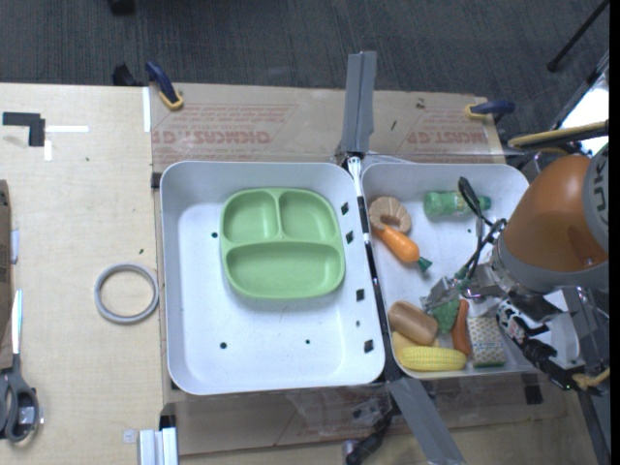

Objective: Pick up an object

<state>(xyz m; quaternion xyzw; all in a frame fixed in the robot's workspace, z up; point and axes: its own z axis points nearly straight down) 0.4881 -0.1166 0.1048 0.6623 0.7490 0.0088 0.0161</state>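
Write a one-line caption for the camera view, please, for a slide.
KUKA arm's gripper lowered among toy foods in the right bin, near a carrot and corn cob; green divided plate in the left bin.

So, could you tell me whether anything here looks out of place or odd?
Nothing looks spilled or damaged. The toy food, including the carrot and corn, lies jumbled in the right bin, while the green divided plate sits slightly askew in the left bin.
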